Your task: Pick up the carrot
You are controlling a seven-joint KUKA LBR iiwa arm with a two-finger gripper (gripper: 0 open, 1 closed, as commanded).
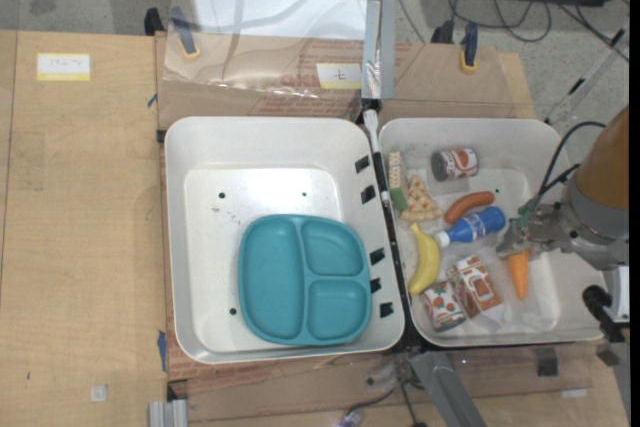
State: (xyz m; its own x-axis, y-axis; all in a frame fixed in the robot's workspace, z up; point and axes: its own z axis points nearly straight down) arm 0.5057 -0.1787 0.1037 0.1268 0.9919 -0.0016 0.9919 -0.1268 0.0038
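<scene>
A pale wooden bench (70, 215) carries two shallow white bins side by side, with clamped cardboard and a clear sheet behind them and cables on the floor beyond.

The carrot (518, 273) lies in the right bin (480, 130), toward that bin's right side, its thick end uppermost in the picture and its tip pointing toward the bin's near wall. The gripper (520, 237) sits right at the carrot's thick end — touching it or just above it, I cannot tell which — and I cannot tell how it is set either, because dark hardware and cables blur together there. Nothing shows the carrot to be held or lifted.

Taking the carrot as the mark: just left of it lie two small printed cartons (462, 290), tilted and side by side. Up and left of it is a blue-and-white bottle (474, 226) on its side, and just beyond that a red sausage (468, 206). Further left a banana (425, 258) curves along the bin floor, with a wedge of pizza (418, 199) above it and a can (455, 163) on its side near the far wall. The arm (605, 190) comes in from the carrot's right, grey with an orange band.

Well left of the carrot, the left bin (200, 155) holds a teal divided plate (303, 279) with three compartments.
</scene>
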